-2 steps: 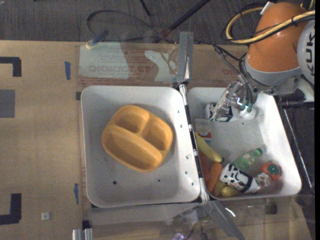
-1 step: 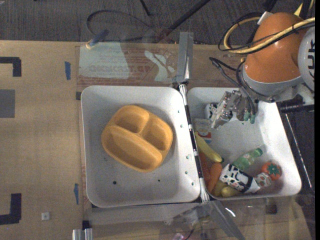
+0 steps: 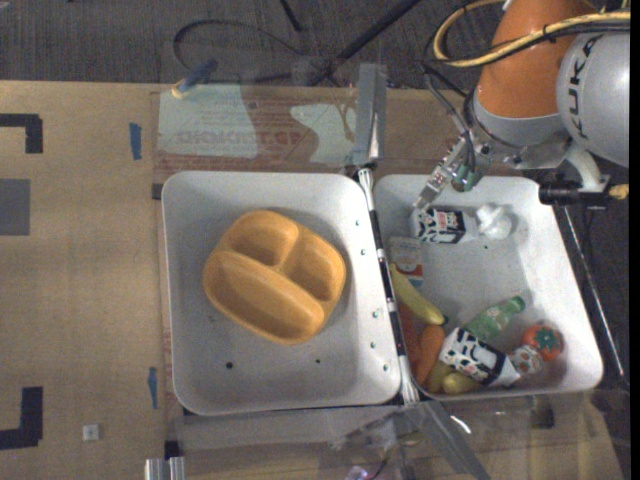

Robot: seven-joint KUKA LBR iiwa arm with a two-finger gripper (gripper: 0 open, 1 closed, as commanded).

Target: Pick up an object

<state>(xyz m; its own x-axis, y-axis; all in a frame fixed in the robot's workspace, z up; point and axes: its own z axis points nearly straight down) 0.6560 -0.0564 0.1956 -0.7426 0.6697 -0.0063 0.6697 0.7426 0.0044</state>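
A small black-and-white carton (image 3: 440,225) lies at the far left of the right bin (image 3: 560,268). The gripper (image 3: 437,190) hovers just above it, empty; whether it is clenched, I cannot tell. Nearer lie a banana (image 3: 417,298), carrot (image 3: 430,353) and green bottle (image 3: 495,318). The left bin (image 3: 190,368) holds an orange tray (image 3: 275,275).

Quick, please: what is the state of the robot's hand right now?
Hand: above the right bin's far edge, nothing visibly held; open or closed cannot be told.
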